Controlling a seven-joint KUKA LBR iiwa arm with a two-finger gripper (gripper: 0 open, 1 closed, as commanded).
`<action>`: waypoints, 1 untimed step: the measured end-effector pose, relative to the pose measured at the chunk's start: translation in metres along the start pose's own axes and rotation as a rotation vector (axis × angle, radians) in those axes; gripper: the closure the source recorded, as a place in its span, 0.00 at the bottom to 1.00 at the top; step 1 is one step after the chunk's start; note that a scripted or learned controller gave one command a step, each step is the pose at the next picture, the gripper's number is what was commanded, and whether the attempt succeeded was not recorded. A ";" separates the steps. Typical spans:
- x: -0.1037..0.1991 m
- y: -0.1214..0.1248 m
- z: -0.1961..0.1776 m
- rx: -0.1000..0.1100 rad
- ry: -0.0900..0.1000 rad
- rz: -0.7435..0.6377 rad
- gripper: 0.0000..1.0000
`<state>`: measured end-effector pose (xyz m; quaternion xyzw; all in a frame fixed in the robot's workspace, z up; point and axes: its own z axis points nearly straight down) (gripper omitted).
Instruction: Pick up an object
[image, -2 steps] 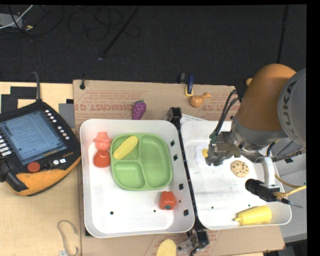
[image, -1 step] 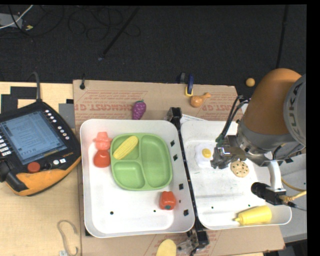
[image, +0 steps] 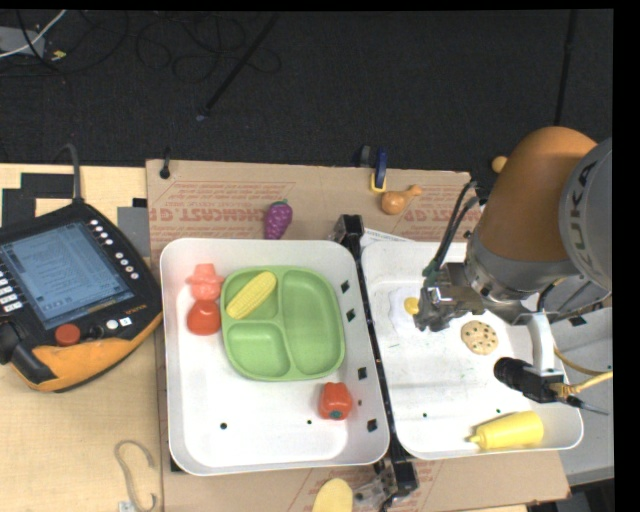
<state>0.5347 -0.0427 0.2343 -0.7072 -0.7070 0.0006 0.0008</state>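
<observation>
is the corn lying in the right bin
No, the corn lies in a compartment of the green plate in the left bin.

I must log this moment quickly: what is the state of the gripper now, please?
Gripper: low over the right bin, beside the cookie; its state cannot be told from this view.
</observation>
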 end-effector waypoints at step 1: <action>0.002 -0.006 0.017 0.003 0.000 0.000 1.00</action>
